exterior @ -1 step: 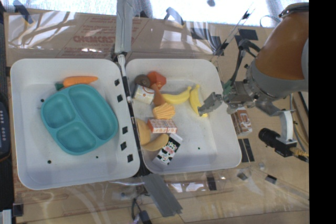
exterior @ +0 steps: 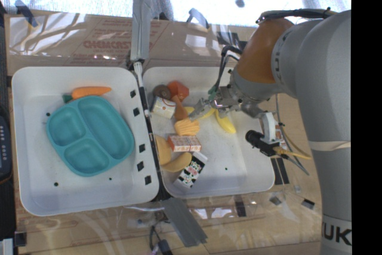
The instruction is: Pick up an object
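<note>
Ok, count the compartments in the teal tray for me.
3. The teal tray in the left bin has one compartment at its upper left, one long one on the right, and one at the bottom.

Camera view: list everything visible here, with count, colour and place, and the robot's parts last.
Left bin: one, white, left half of the bench.
Right bin: one, white, beside the left bin.
Divided tray: one, teal, three compartments, in the left bin.
Carrot: one, orange, at the tray's upper edge.
Small items: a cluster, brown, red, orange, yellow and white, left part of the right bin; kinds hard to tell.
Banana: one, yellow, middle of the right bin, just below the gripper.
Black-and-white patterned box: one, lower part of the right bin.
Cardboard: brown, printed, behind the bins.
Arm: one, grey with an orange band, from the right.
Gripper: one, over the right bin, near the cluster.
</note>
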